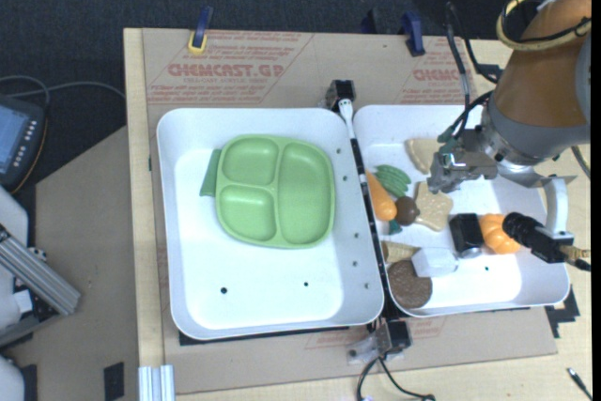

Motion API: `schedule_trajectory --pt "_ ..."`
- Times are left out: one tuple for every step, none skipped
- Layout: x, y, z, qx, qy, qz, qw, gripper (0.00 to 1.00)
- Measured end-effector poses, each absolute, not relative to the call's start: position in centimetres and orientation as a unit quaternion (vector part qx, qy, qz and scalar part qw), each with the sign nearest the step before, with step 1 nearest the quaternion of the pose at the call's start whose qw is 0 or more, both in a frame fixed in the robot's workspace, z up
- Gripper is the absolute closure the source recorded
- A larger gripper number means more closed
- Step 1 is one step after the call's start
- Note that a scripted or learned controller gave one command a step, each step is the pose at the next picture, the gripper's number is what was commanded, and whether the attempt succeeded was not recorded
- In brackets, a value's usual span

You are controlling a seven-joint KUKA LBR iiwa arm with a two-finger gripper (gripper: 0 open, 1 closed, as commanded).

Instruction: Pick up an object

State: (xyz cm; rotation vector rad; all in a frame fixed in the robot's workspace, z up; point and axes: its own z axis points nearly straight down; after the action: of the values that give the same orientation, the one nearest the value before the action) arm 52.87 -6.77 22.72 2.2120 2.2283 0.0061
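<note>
Small food toys (pixel 413 211) clustered in right bin (pixel 526 296), lying flat.

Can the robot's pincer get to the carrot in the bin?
Probably yes. The carrot lies uncovered at the left edge of the right bin, and the pincer hangs just right of it. A green leaf and brown piece crowd it, though.

Pale green divided plate (pixel 277 191) in white left bin (pixel 188 286); orange carrot (pixel 380 198), dark brown round cookie (pixel 410 284) in white right bin (pixel 526 286).
</note>
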Motion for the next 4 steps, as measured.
schedule_trajectory --pt "54.2 -1.6 22.8 0.705 0.709 0.0012 0.001 1.0" --pt "55.0 -1.2 23.3 0.706 0.708 0.0009 0.001 1.0" --pt "56.3 -0.9 22.5 0.707 0.707 0.0005 0.001 1.0" --pt "54.7 -1.2 23.3 0.707 0.707 -0.0005 -0.001 1.0"
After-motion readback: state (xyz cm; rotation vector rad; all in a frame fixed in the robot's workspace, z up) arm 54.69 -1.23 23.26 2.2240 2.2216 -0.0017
